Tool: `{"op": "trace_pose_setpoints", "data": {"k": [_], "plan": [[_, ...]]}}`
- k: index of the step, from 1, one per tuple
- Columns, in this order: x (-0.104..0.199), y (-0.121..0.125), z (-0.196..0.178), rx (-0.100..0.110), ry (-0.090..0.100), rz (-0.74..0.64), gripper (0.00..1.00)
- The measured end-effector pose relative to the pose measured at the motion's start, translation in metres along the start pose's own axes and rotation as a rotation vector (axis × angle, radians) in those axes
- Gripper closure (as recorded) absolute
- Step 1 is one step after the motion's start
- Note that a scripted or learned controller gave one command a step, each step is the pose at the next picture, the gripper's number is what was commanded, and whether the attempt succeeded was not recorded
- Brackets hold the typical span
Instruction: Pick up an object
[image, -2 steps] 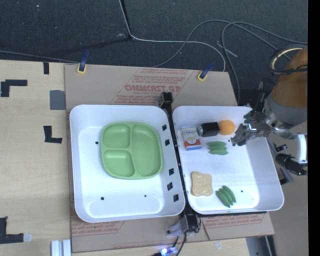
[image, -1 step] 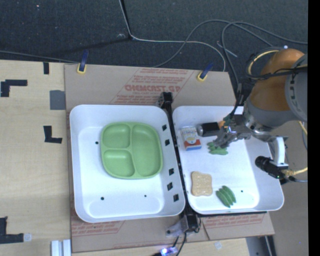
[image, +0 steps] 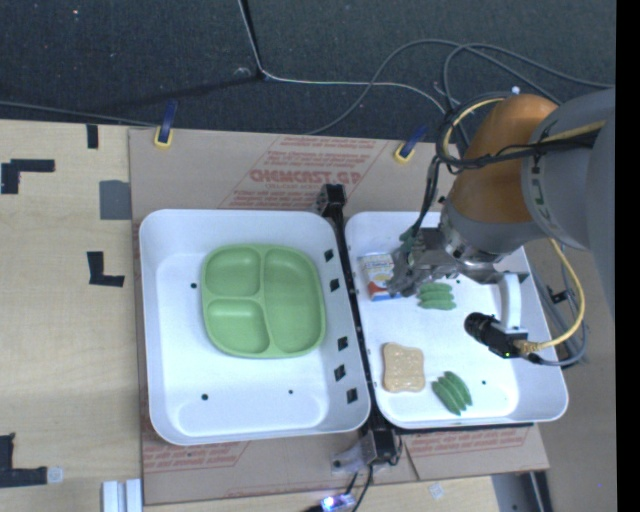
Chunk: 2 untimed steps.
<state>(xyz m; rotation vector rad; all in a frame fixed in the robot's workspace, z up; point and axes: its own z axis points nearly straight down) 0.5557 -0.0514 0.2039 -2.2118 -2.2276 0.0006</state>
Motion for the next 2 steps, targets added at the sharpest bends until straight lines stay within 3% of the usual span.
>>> {"op": "trace_pose_setpoints", "data": {"k": [1,2], "plan": [[0.055,0.003,0.006,0.001,-0.001,0.0,1.0],[0.109,0.001,-0.012,-0.002,0.0,0.0,1.0]]}}
